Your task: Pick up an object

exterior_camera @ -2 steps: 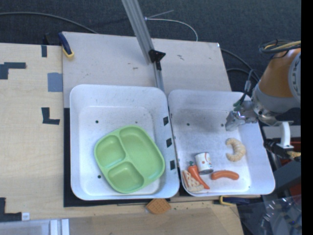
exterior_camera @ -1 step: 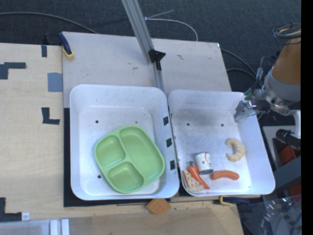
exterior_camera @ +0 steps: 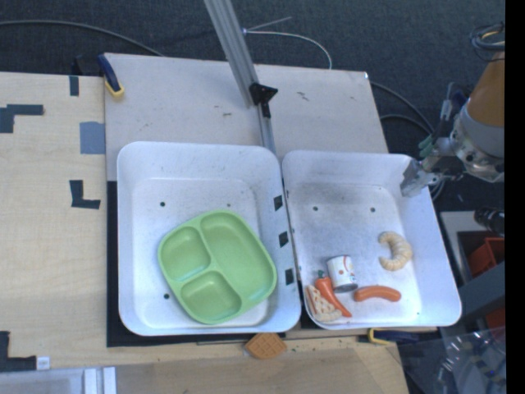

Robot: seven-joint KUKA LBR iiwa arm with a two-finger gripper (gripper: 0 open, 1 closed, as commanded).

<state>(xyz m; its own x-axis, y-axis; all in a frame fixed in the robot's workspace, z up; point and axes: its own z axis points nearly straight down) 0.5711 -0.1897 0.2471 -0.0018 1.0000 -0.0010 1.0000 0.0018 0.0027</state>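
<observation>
The right bin [exterior_camera: 328,179] holds several small items near its front: a tan curved pastry [exterior_camera: 395,250], a small white can [exterior_camera: 341,271], a red sausage [exterior_camera: 377,294], an orange carrot [exterior_camera: 334,294] and a waffle-like slice [exterior_camera: 321,306]. In the left bin [exterior_camera: 148,171] lies a green divided plate [exterior_camera: 217,267]. My gripper [exterior_camera: 414,179] hangs over the right bin's far right rim, well behind the pastry and apart from every item. Nothing shows in its grasp.
A slanted metal pole [exterior_camera: 234,43] ends in a black bracket [exterior_camera: 262,94] behind the gap between the bins. A blue and yellow clamp [exterior_camera: 111,76] sits at the back left. A tan cookie [exterior_camera: 264,345] lies on the bench in front of the bins.
</observation>
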